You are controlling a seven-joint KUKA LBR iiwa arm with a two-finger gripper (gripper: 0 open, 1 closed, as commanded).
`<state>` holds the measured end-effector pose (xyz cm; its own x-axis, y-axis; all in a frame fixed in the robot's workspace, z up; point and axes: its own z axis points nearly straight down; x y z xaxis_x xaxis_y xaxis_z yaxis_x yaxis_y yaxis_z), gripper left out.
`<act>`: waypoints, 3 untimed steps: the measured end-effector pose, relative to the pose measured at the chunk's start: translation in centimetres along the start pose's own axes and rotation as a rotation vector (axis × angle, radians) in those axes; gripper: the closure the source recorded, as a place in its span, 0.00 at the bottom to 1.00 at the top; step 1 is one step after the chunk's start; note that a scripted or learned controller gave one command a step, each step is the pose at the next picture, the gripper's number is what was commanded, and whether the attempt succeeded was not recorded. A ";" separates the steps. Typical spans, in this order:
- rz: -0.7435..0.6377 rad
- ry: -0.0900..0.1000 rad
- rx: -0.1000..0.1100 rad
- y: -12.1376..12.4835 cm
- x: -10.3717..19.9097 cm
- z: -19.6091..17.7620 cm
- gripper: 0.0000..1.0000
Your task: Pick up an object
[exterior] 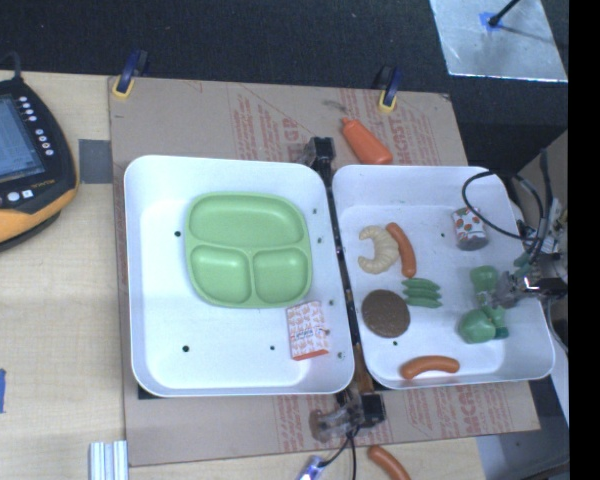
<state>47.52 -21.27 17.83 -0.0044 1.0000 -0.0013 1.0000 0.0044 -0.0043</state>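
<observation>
The right bin [540,368] holds a pale croissant [379,251], a red-orange sausage [403,249], a green pea pod [421,291], a brown round patty [386,312], an orange hot dog [429,367], a small red-and-white cube [468,228] and two green pieces [482,277] [476,326]. My gripper [502,298] reaches in from the right edge. It sits low between the two green pieces, close to both. Cables and the wrist hide part of it.
In the left bin [150,268] lie a green divided plate [248,248] and a small red-and-white packet [307,330]. An orange carrot [365,141] lies behind the bins, another sausage [391,461] in front. A teach pendant [20,163] rests at far left.
</observation>
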 end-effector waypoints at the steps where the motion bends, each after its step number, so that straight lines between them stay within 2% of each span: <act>1: 0.000 0.001 -0.002 6.7 0.1 -4.3 0.00; 2: -0.003 0.001 0.001 5.7 8.5 3.2 0.00; 3: -0.001 0.001 0.000 11.8 6.0 7.4 0.00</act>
<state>59.25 -15.24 10.39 -0.0051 1.0000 -0.0004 1.0000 0.0051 -0.0039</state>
